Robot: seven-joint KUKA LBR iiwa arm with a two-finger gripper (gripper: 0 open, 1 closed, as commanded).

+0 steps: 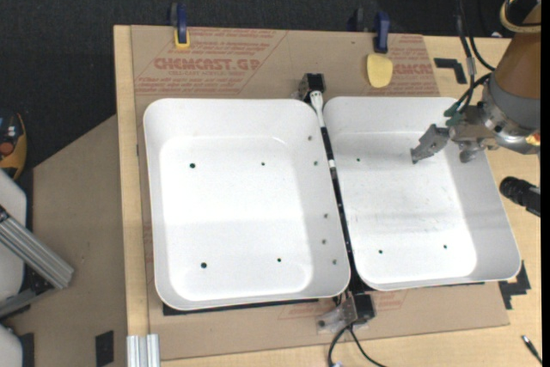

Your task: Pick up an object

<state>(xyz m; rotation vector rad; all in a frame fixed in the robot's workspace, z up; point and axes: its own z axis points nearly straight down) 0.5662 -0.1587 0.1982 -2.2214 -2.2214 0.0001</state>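
My gripper [445,151] hangs over the upper right part of the right bin [412,266], reaching in from the right edge. Its two grey fingers are spread apart, one finger [424,150] pointing left and down toward the bin floor, and nothing sits between them. A small pale yellow object [379,70] lies on the brown board behind the right bin, outside both bins and well up and left of the gripper. The left bin [168,211] shows its white floor with a few small dark holes.
Two blue clamps [180,17] [381,28] hold the brown board [223,60] at its back edge. A black bracket [312,86] sits at the top of the seam between the bins. Cables run at the right, and a metal rail [34,249] lies at the left.
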